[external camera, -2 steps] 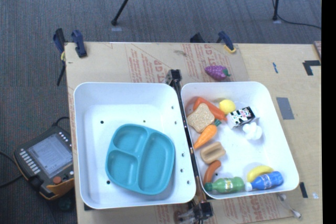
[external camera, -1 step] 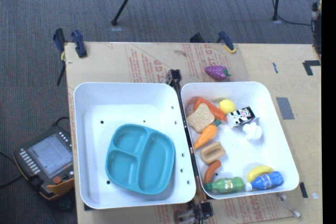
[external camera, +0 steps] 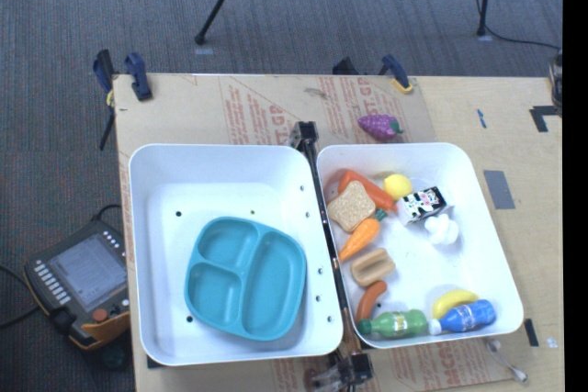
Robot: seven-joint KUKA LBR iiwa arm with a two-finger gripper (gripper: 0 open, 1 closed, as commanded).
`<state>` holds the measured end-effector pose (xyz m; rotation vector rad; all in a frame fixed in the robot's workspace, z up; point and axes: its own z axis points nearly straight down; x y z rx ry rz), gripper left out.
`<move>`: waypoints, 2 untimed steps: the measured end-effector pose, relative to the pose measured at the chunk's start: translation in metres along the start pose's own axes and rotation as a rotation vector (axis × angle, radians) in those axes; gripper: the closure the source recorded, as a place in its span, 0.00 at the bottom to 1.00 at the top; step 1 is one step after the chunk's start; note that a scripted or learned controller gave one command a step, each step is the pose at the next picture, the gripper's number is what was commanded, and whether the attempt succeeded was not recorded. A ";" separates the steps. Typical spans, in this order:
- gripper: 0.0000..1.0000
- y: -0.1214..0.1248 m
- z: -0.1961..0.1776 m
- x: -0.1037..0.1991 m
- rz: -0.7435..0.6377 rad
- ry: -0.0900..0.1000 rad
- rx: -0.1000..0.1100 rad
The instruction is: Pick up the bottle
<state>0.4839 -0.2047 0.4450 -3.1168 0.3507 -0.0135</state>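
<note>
A: Where are we?

B: At the very start, I'd judge. The left bin (external camera: pixel 147 197) holds a blue divided tray (external camera: pixel 246 278). In the right bin (external camera: pixel 478 197), along the near wall, a green bottle (external camera: pixel 395 323) lies on its side, with a blue bottle (external camera: pixel 469 317) just right of it.

A: And the pincer?

B: Can't tell its state. Next it needs to come down over one bottle, clear of the banana (external camera: pixel 454 299).

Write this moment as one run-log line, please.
left bin: blue tray | right bin: green bottle, blue bottle, both lying at front wall, untouched
</note>
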 end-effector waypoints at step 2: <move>1.00 0.006 -0.029 0.004 0.122 0.006 0.006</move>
